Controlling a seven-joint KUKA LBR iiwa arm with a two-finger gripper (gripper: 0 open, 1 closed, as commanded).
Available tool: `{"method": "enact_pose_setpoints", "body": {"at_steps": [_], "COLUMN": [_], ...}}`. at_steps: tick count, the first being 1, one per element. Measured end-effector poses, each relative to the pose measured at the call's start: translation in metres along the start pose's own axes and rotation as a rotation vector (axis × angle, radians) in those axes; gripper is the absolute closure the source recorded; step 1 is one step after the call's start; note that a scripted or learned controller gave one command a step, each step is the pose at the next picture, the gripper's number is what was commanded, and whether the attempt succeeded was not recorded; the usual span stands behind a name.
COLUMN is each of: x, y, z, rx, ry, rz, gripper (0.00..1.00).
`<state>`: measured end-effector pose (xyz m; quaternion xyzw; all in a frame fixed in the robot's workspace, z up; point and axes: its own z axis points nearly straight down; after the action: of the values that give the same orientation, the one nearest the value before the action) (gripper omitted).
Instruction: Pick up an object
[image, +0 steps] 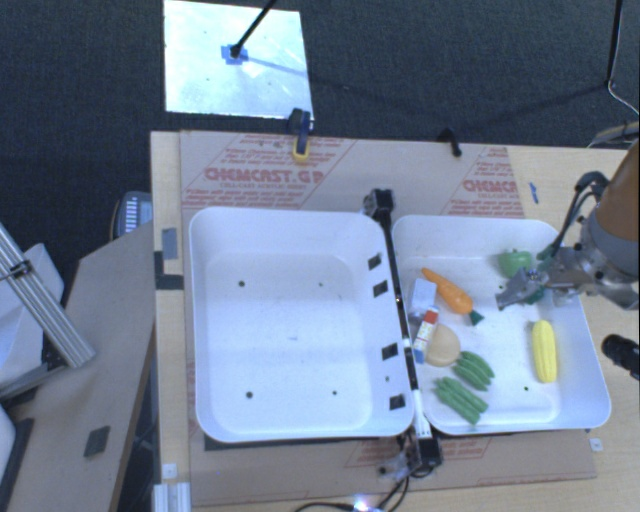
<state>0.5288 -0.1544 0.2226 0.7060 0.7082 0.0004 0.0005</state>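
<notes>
The right bin (580, 400) holds several toy foods. An orange carrot (449, 292) lies near its left wall, with a blue and white piece (424, 296) and a small red and white bottle (427, 327) beside it. Below them sit a beige round piece (444, 348) and two green pea pods (475, 369) (460, 399). A yellow corn cob (543, 351) lies at the right. A green round object (514, 262) rests near the far wall. My gripper (518, 291) hangs over the bin's right half, just below the green object and above the corn.
The left bin (215, 240) stands beside the right one, with black clips (388, 320) along the shared wall. Cardboard (270, 170) lies under both bins. A yellow and blue clamp (300, 135) sits at the bench's far edge. Cables trail at the right.
</notes>
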Motion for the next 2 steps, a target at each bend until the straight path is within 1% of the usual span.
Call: {"method": "enact_pose_setpoints", "body": {"at_steps": [1, 2], "x": [0.044, 0.064], "y": [0.065, 0.074], "z": [0.076, 0.119], "rx": [0.001, -0.014], "ry": [0.002, -0.002], "rz": [-0.006, 0.003], "gripper": [0.0, 0.0]}}
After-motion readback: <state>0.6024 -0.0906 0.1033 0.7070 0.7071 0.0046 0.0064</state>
